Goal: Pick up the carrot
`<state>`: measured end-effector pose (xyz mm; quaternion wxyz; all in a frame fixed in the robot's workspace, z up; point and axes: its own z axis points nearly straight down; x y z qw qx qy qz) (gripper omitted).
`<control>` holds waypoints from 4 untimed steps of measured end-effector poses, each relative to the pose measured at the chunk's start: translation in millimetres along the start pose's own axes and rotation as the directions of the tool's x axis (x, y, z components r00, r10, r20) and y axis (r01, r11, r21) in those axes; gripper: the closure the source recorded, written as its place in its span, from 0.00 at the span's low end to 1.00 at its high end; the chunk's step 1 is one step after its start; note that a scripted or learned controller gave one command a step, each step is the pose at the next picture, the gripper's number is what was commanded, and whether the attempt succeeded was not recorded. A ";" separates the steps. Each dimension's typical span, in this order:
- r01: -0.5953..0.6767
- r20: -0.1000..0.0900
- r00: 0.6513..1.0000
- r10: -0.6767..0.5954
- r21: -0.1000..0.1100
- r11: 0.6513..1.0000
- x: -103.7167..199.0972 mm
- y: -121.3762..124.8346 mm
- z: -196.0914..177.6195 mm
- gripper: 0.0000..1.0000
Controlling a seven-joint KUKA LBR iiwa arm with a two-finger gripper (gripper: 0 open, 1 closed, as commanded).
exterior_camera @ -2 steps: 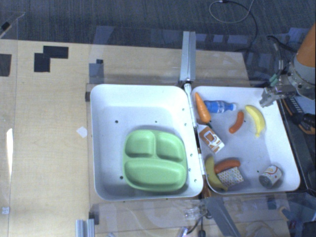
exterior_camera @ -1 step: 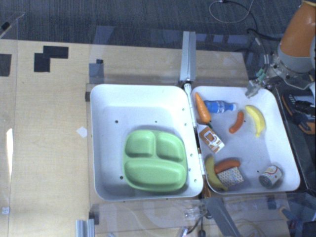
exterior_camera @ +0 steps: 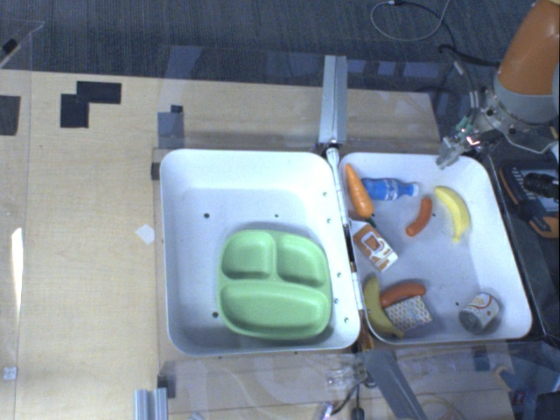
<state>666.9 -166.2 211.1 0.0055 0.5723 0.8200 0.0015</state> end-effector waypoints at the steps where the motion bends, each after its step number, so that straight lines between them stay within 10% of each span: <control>1: -0.068 -0.004 0.998 0.068 0.005 0.998 33.4 17.6 -62.0 1.00; 2: 0.322 -0.006 0.947 -0.322 0.003 0.947 43.2 20.7 -31.4 1.00; 4: 0.618 -0.006 0.786 -0.618 -0.001 0.786 75.8 18.5 8.9 1.00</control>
